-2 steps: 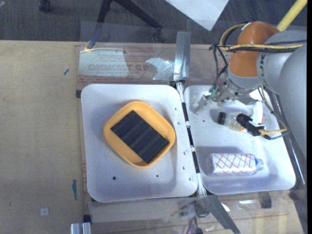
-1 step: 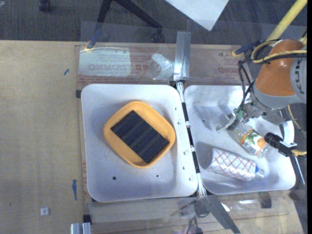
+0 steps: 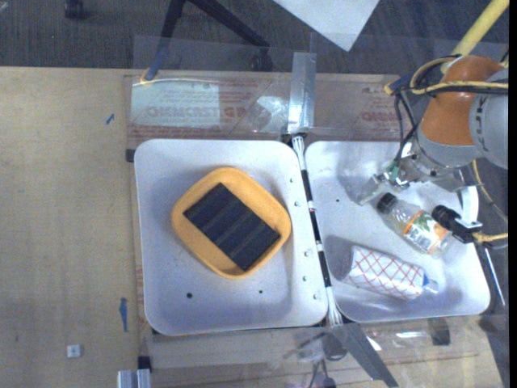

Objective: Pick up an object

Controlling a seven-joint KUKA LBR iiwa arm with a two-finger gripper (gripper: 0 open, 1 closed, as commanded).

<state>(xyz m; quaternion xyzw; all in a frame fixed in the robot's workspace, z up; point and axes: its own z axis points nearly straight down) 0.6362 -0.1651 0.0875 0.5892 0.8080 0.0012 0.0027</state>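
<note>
Near the far edge of the right bin (image 3: 343,158), the claw (image 3: 386,183) hangs just beside the small clear bottle (image 3: 412,221), which lies on its side toward the bin's right edge; can't tell if the claw is wide or narrow. Imo: centre over the bottle's body, close across its width not lengthwise, slow descent so it doesn't roll toward the checkered paper cone (image 3: 386,272) by the front edge.
</note>
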